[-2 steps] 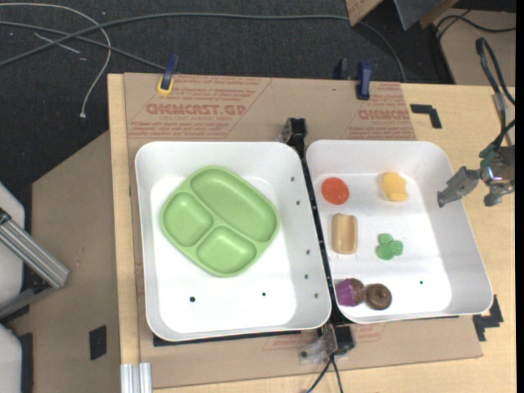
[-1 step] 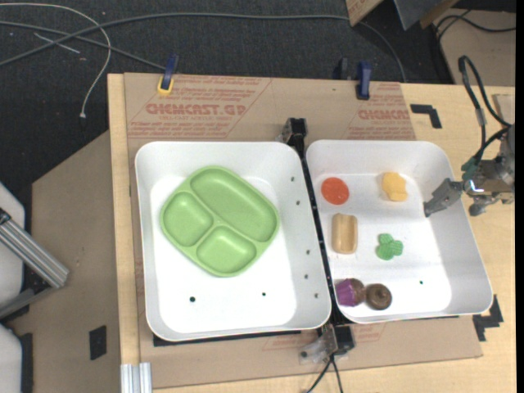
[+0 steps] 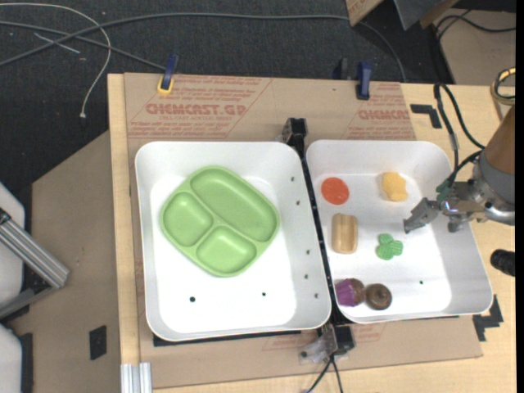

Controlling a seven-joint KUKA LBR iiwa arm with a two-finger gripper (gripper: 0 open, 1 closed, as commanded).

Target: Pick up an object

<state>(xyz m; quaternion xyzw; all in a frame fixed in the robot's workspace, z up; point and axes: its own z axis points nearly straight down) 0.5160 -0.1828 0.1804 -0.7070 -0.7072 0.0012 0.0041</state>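
Hand [image 3: 419, 218] hung low over the right bin [image 3: 426, 297], arm reaching in from the right. Fingers looked slightly spread, nothing between them. Candidate objects all lay in that bin: yellow piece [image 3: 395, 186] just up-left of the hand, green piece [image 3: 389, 247] just below-left, tan block [image 3: 344, 232] and orange disc [image 3: 334, 191] further left, purple piece [image 3: 350, 291] touching brown piece [image 3: 378, 296] near the front wall. Green divided plate [image 3: 219, 219] sat in the left bin [image 3: 164, 301].

Risks, as judged: hand sat between yellow and green, so a straight descent could close on bare bin floor. Small rounded items could squirt out or get nudged away by one finger.
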